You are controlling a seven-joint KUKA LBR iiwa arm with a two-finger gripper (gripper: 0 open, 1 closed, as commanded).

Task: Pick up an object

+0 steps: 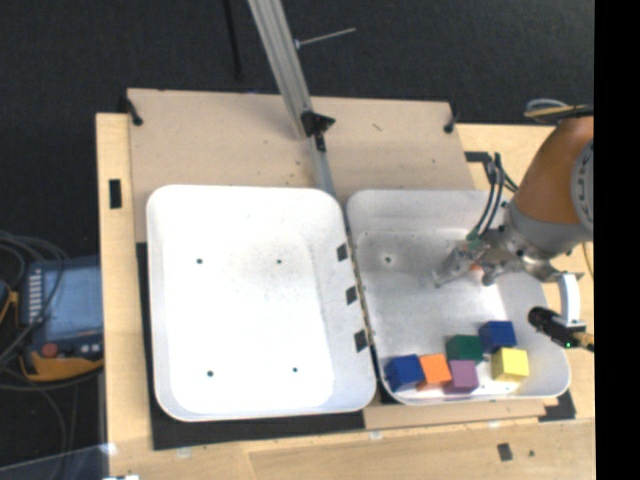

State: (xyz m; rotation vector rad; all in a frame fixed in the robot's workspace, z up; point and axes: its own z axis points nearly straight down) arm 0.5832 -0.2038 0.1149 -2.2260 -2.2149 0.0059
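Camera view: blocks point(460, 362) clustered, unobstructed

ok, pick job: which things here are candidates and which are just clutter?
Job:
gripper
blue block
orange block
purple block
green block
dark blue block
yellow block
right bin

Clutter:
left bin
handheld pendant
metal pole

No text, label, brand, number or sign is showing legibly anywhere. The handheld panel point(62, 313) lying left of the surface point(420, 138) is displaying a lit screen, too blurred to read.
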